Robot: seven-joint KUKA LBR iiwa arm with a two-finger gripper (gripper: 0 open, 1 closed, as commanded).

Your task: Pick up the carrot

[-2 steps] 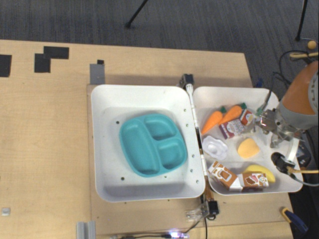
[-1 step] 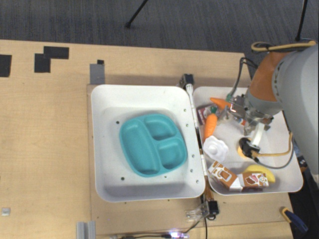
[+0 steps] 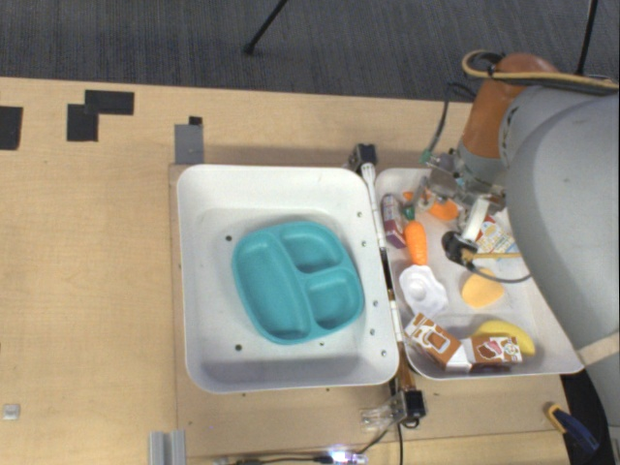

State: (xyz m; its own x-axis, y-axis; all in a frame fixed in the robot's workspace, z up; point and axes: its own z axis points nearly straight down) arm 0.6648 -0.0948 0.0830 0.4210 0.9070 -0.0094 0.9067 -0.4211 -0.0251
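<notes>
Two white bins sit side by side on the bench (image 3: 97,289); the left bin (image 3: 208,260) holds a teal divided tray (image 3: 295,281), and the right bin (image 3: 538,308) holds the loose items. One carrot (image 3: 417,244) lies in the right bin, in its left part, close to the wall shared with the left bin. Its long axis runs nearly up and down in the view, the far end leaning slightly left. Which end is the tip cannot be told at this size. It appears as a short, smooth, plain orange stick with rounded ends, lying flat on the bin floor. A dark tube (image 3: 390,216) lies just to its left along the wall, and a white bottle (image 3: 423,289) lies just below its near end. The gripper (image 3: 453,190) hangs over the far part of the right bin, up and to the right of the carrot and apart from it; whether it is spread or closed cannot be told. A small orange piece (image 3: 443,211) lies near the gripper. Further items noted in the right bin: a yellow wedge (image 3: 481,291), a banana (image 3: 506,337) and a brown carton (image 3: 433,339).
</notes>
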